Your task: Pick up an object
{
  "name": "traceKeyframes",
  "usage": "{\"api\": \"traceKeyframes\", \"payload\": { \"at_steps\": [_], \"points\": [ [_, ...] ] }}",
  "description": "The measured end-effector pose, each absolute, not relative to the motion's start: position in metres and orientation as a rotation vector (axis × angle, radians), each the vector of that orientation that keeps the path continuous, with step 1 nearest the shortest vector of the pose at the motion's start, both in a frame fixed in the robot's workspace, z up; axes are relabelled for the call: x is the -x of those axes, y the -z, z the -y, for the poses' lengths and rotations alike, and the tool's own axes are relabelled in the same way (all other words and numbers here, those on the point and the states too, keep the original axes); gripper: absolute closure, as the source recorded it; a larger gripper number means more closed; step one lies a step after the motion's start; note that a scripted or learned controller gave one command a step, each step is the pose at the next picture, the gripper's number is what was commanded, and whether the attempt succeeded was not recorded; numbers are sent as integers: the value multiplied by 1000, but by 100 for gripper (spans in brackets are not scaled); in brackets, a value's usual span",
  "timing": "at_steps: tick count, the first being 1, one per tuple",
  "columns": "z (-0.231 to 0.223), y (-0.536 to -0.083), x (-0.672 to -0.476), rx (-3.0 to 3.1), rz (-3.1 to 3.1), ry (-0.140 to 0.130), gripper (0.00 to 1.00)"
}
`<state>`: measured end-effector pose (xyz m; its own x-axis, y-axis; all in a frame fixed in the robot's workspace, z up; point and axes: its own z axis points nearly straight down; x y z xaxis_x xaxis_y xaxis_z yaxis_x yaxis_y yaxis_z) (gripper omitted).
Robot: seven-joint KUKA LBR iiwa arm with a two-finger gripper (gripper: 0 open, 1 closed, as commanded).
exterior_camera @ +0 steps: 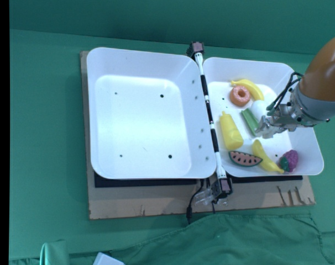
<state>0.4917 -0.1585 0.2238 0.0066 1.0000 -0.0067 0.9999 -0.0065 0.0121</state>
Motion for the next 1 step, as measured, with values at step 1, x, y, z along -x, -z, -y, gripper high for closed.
{"api": "traceKeyframes", "payload": {
  "at_steps": [1],
  "points": [
    [158, -223, -492, -2220, -2206, -5, 0]
  ]
}}
